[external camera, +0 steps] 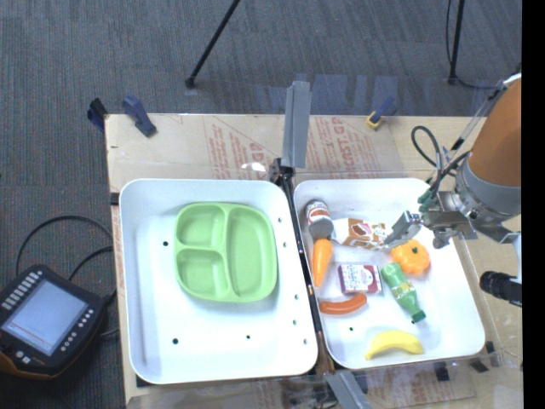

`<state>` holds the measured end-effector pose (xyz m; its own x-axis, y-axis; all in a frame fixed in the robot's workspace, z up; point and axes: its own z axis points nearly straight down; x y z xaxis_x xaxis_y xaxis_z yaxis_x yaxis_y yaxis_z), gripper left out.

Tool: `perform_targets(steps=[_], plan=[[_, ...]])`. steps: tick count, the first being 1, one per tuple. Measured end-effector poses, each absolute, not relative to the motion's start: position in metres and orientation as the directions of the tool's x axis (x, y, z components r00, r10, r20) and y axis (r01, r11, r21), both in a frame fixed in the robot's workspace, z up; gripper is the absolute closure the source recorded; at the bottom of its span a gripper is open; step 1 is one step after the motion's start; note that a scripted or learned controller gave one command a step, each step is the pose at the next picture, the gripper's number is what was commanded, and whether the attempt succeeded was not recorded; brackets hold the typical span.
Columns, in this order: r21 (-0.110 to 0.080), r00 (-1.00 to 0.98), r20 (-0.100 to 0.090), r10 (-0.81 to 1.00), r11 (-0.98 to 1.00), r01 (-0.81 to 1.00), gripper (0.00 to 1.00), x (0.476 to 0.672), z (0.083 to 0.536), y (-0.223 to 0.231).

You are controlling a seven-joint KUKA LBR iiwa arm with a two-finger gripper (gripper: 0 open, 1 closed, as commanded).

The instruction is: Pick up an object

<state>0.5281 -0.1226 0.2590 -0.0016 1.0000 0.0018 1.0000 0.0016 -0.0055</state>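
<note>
Right bin [473, 318]: orange pepper [412, 258], green bottle [402, 290], banana [393, 344], carrot [321, 261], sausage [343, 304], packets | Gripper [402, 231]: poised over the bin just beside the pepper, open or closed cannot be told | Step: approach for pick | Advice: centre squarely over the pepper, steer off the touching bottle, descend straight.
</note>
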Motion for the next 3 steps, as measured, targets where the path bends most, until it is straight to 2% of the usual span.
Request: perform_targets(steps=[1, 2, 3], plan=[[-0.005, -0.024, 0.002, 1.000, 0.024, 1.000, 0.00, 0.550, 0.147, -0.175], [0.002, -0.114, 0.005, 0.993, 0.114, 0.993, 0.00, 0.574, 0.089, -0.209], [0.000, -0.107, 0.005, 0.994, 0.107, 0.994, 1.00, 0.573, 0.098, -0.212]])
